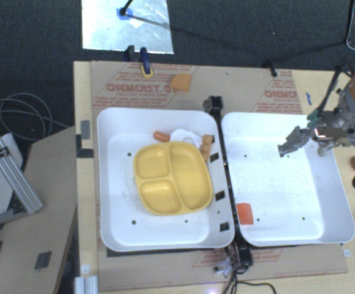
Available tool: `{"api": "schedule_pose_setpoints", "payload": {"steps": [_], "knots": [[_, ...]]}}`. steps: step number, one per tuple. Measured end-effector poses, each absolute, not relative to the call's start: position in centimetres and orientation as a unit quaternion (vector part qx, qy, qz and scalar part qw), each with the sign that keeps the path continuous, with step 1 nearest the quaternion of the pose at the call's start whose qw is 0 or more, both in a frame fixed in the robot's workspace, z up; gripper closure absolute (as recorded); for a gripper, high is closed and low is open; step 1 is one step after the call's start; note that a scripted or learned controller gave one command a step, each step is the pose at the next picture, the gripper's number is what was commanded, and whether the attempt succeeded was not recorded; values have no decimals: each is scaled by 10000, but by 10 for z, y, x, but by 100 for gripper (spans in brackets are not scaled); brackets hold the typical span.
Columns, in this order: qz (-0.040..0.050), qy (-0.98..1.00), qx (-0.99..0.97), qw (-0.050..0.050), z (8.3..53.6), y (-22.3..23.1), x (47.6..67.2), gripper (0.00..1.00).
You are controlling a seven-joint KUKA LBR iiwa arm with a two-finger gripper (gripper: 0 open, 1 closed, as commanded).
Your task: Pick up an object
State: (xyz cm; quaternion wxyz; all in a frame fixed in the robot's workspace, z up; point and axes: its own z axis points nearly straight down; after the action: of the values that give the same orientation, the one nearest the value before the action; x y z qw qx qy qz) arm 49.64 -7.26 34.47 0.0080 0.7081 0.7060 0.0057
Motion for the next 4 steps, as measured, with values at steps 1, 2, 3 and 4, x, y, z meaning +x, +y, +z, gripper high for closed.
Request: {"api": "schedule_pose_setpoints", "payload": {"steps": [1,2,3,4], "knots": [[-17,7099,7043,-35,246,-20,486,0],[22,7054,7088,60,335,-102,487,0],[-2,7107,7035,-25,267,-26,487,0],[2,7041,7101,52,319,-143,486,0]]}}
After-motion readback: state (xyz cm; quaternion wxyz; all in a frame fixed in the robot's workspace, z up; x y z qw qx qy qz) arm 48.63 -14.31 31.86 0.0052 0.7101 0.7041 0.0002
